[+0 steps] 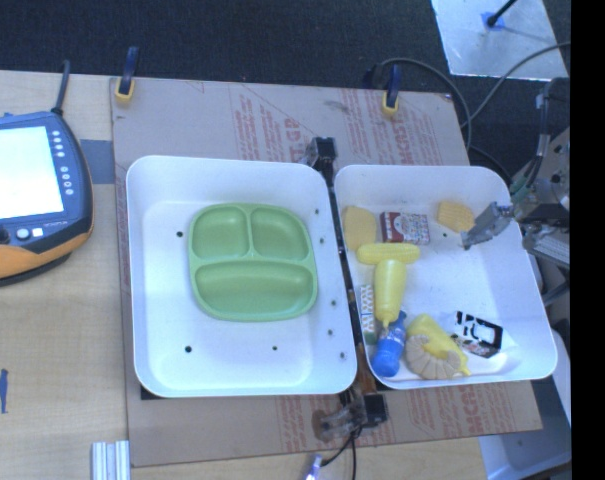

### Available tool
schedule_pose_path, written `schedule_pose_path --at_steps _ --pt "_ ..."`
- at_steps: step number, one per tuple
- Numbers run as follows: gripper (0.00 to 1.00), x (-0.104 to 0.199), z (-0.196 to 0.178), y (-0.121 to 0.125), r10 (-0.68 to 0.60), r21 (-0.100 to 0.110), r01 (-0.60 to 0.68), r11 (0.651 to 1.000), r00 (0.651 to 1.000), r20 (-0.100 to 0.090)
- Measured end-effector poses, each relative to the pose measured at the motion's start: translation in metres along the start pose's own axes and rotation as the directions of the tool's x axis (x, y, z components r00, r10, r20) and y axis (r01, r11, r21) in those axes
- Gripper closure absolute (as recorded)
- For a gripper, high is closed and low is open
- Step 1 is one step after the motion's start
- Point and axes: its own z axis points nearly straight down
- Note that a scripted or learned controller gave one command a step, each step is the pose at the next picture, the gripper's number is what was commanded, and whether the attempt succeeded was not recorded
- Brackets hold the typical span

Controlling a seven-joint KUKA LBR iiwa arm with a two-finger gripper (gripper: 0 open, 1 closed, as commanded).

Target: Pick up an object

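Note:
The right bin [512, 278] holds several objects. A yellow block [358, 227] and a red and white box [405, 227] lie at its far left. A small yellow piece [455, 214] lies at the far middle. A yellow T-shaped toy [389, 273] lies in the left half, with a blue bottle [387, 353] just below it. A yellow and tan item [434, 350] and a black and white item [479, 333] lie near the front wall. My gripper [481, 226] reaches in from the right, just right of the small yellow piece, with nothing seen in it.
The left bin [162, 298] holds a green divided plate [251, 262]. A tablet-like controller [27, 193] lies on the bench at the far left. Clamps [125, 86] and cables [422, 73] sit along the far edge of the board.

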Motion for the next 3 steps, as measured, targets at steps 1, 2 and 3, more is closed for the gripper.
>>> schedule_pose_path --at_steps 1,2,3 --pt "0.00 0.049 0.129 0.008 -0.002 0.004 0.002 1.000 1.000 0.000" --pt "0.00 0.041 0.190 0.055 -0.003 0.001 0.003 1.000 1.000 0.001" --pt "0.00 0.063 0.189 0.040 -0.002 0.002 0.002 1.000 1.000 0.000"
